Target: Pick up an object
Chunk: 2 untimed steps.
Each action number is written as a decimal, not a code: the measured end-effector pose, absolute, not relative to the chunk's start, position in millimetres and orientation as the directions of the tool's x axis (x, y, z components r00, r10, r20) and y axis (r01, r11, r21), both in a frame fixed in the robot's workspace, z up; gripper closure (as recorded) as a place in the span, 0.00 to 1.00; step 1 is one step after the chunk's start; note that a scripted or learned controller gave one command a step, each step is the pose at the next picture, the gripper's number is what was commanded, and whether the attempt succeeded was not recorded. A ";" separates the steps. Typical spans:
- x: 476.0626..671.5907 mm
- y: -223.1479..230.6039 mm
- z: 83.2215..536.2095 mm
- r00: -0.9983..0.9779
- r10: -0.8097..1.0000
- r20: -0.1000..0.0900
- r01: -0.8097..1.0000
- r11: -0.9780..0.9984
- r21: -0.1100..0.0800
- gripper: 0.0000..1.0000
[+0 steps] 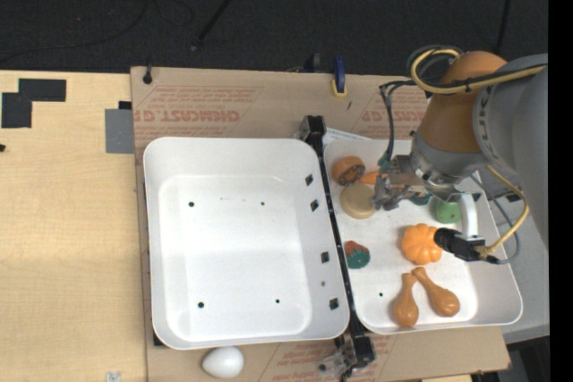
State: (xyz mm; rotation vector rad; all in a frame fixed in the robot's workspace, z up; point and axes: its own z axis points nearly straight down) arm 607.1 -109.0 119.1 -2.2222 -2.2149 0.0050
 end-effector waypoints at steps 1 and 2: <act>522.2 -119.7 87.1 0.004 1.000 0.002 1.000 -0.004 -0.005 1.00; 583.5 -101.8 87.8 -0.004 1.000 0.000 1.000 0.004 0.002 1.00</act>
